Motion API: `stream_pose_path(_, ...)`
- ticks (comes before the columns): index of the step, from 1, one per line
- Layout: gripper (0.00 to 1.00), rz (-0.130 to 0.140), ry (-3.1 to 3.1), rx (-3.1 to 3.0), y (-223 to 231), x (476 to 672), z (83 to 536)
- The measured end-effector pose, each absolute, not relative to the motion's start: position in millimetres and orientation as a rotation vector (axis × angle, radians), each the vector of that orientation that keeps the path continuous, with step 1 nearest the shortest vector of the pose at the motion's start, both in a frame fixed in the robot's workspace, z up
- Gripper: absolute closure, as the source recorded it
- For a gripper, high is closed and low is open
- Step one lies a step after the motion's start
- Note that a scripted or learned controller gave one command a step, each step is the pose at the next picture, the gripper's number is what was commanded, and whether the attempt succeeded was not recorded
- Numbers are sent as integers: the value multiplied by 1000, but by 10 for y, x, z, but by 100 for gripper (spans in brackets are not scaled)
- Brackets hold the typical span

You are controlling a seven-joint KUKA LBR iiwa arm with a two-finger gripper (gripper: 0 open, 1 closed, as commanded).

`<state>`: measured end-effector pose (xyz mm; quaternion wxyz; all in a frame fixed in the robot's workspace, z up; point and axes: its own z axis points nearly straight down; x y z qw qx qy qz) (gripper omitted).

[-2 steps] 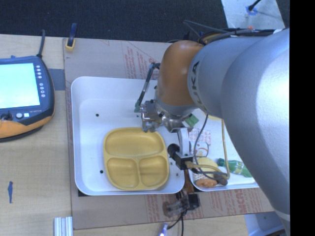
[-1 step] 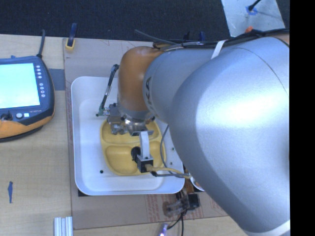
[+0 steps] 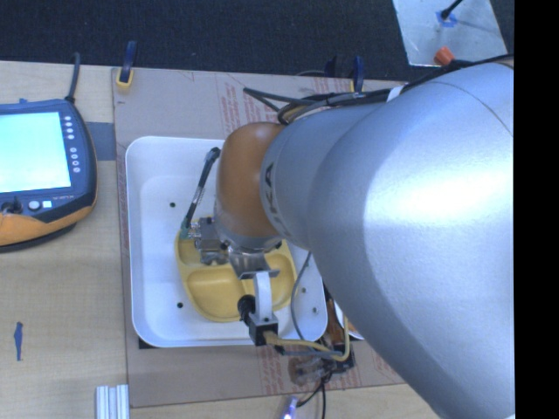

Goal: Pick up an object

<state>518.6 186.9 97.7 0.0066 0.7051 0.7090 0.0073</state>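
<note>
A yellow rounded object [image 3: 212, 293] lies in the near half of the left white bin [image 3: 148, 234]. My gripper [image 3: 232, 264] hangs straight down over it, at or just above its top, and the wrist with the orange band [image 3: 244, 182] covers the object's far side. A black cable runs along the wrist on its left. From this high angle the arm's grey body hides how the gripper meets the object.
A teach pendant [image 3: 39, 168] with a lit screen rests on the bench to the left. The arm covers most of the right bin [image 3: 311, 308]. Loose cables [image 3: 310, 356] hang by the front edge. Blue clamps [image 3: 127, 64] stand at the back.
</note>
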Motion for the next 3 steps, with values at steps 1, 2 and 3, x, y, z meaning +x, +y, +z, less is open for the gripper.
stream_pose_path(1,0,22,2218,2206,1871,5182,973)
stream_pose_path(2,0,38,2208,2199,2104,4864,984)
stream_pose_path(3,0,-1,2225,2215,1991,5786,937)
